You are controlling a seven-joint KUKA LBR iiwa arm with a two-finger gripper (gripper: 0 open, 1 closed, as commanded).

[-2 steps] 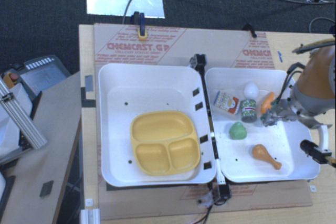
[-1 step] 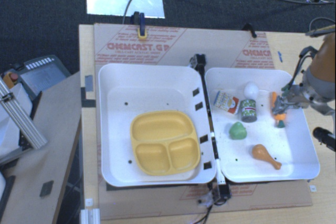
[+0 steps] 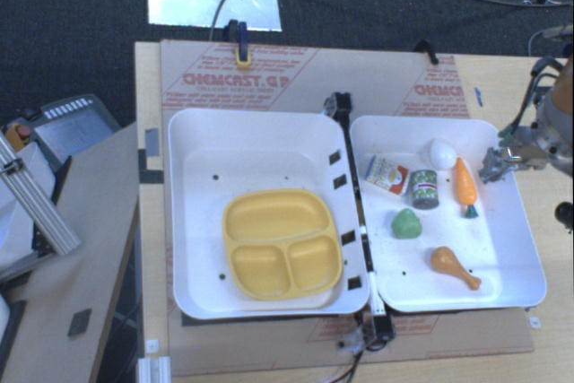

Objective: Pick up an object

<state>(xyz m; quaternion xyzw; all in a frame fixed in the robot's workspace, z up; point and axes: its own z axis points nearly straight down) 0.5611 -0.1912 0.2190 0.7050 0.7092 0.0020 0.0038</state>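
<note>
The right bin holds a white egg, an orange carrot, a small green-labelled can, a red and white packet, a green lump and a brown drumstick. My gripper hangs at the bin's right edge, just right of the carrot and apart from it. Nothing shows between its fingers.
The left bin carries a yellow divided plate. A black divider with clips runs between the bins. Cardboard lies under both. A grey device and metal rail sit at the left.
</note>
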